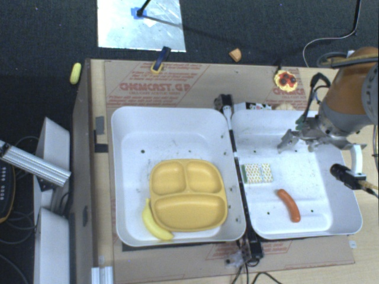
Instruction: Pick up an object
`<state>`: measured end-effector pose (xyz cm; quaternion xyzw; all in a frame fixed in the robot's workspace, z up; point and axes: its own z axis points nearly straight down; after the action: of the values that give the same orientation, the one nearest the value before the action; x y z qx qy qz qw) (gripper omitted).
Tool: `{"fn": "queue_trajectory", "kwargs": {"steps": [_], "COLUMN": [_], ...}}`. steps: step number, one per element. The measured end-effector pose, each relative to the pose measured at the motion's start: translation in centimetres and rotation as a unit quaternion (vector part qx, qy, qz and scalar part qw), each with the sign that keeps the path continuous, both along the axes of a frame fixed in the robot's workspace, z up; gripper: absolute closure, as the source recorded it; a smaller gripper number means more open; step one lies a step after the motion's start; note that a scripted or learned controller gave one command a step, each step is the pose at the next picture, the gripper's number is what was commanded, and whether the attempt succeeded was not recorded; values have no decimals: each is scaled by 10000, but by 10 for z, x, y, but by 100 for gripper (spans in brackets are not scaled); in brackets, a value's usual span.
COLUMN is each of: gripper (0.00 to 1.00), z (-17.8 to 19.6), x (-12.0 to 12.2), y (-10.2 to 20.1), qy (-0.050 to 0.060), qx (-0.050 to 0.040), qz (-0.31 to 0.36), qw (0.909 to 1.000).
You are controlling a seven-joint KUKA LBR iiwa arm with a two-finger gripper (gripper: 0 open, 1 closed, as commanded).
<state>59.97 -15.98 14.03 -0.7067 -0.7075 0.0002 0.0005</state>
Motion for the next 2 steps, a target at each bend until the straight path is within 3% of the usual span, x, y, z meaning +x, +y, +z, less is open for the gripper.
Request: {"fn": "queue_trajectory", "kwargs": {"steps": [1, 2], "gripper": [0, 0], "z": [-51, -56], "x": [-72, -113], "y": [23, 36], "qy": [-62, -7], "qx": [-15, 0], "qz": [-1, -1], "qw": [10000, 10000]}}
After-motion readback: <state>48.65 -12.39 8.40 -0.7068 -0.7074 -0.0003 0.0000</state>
